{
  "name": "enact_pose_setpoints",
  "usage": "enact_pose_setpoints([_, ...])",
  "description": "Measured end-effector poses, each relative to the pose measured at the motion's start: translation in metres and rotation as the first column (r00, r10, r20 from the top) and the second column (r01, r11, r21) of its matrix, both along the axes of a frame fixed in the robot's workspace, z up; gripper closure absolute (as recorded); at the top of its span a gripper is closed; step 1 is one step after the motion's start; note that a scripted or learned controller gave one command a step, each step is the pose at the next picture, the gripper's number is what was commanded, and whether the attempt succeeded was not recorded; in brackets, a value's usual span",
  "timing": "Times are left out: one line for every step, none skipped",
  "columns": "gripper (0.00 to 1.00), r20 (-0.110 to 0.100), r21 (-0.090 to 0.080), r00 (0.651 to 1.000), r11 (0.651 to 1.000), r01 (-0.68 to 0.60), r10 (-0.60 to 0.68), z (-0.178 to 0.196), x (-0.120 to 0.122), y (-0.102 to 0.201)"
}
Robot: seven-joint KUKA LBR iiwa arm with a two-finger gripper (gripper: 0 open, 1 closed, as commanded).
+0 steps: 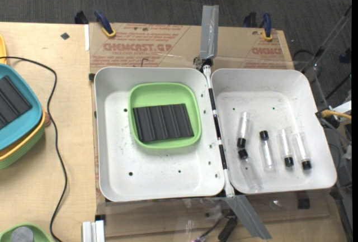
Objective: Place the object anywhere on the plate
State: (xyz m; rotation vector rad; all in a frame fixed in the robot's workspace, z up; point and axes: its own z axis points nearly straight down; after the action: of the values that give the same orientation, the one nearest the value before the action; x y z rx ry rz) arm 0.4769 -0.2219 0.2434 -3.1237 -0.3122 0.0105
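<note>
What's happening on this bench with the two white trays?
Nothing is being handled at this moment. The left shallow white bin holds a square green plate with a dark ribbed mat on it. The right white bin holds several clear plastic tubes with black caps, lying loose. None of them is on the plate yet.

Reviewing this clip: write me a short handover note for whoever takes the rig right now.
Left bin: green plate with a dark ribbed mat on it.
Right bin: five clear vials with black caps, lying loose, none on the plate.
Done: nothing placed yet.
Left: pick one vial from the right bin and set it anywhere on the plate.
</note>
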Motion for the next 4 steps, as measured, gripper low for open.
enact_pose_setpoints([0.0,0.0,0.0,1.0,1.0,0.0,0.0,-0.004,0.0,0.0002])
enact_pose_setpoints([0.0,0.0,-0.001,1.0,1.0,-0.001,0.001,-0.0023,0.0,-0.0002])
enact_pose_setpoints([0.0,0.001,-0.001,1.0,1.0,-0.002,0.002,0.0012,0.0,-0.0006])
enact_pose_setpoints([0.0,0.001,-0.001,1.0,1.0,-0.002,0.002,0.0013,0.0,-0.0006])
